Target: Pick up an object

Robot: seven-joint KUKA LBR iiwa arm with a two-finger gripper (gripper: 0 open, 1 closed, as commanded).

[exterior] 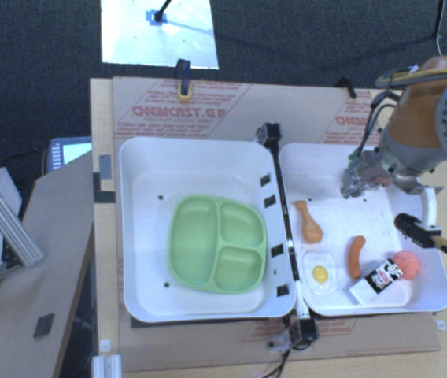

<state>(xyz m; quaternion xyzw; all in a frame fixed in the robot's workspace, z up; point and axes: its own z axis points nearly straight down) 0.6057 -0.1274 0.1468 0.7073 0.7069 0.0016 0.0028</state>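
My gripper (355, 186) hangs over the far part of the right bin (442, 299), I cannot tell its state, and the orange drumstick (310, 221), sausage (355, 256) and fried egg (319, 274) lie nearer.

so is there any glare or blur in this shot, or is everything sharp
Camera view: strong glare on the shiny sheet behind the bench; the gripper looks soft and blurred; the green divided plate and fried egg toy are evenly lit with faint shadows.

Drumstick (309, 220), sausage (355, 256), fried egg (319, 275), perhaps milk carton (378, 280), right bin (334, 160).
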